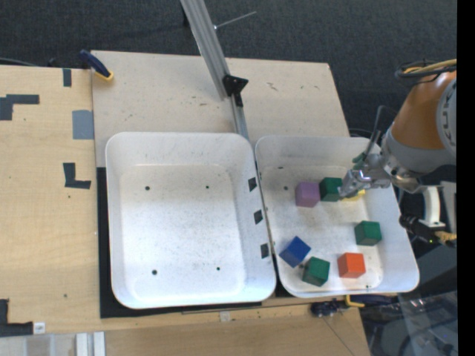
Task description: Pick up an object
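The right bin (386, 279) holds several small blocks: a purple one (307, 194), a dark green one (330, 189) beside it, another green one (368, 233), an orange one (352, 265), a blue one (295, 251) and a third green one (316, 271). My gripper (352, 190) hangs low over the bin's upper right part, right beside the dark green block, with something yellowish under its tip. The grey arm with its orange band (424, 121) reaches in from the right.
The left bin (119, 199) sits next to the right one, sharing a middle wall. A slanted metal rail (211, 47) crosses above the bins. A wooden bench top with grey tape marks lies to the left.
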Controlling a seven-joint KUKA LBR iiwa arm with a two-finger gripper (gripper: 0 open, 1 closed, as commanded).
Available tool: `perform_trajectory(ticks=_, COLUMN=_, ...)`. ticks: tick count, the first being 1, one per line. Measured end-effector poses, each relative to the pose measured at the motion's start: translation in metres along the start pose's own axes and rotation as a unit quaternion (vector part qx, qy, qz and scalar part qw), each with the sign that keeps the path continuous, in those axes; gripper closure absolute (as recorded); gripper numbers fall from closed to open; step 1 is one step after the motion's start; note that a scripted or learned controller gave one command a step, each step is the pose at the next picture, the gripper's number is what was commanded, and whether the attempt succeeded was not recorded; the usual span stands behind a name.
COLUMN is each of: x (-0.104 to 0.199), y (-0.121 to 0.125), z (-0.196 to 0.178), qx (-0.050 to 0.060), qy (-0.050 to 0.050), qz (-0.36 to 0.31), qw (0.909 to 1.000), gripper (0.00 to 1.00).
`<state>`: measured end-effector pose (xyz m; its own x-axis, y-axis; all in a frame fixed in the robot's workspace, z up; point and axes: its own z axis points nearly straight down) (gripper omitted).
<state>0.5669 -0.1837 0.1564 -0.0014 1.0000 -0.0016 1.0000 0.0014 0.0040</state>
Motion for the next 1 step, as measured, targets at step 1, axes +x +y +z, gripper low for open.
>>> perform_trajectory(ticks=1, x=-0.0072, y=0.0008, z=-0.0450, qx=0.000, qy=0.000, qz=0.000, qw=1.0000, gripper=1.00)
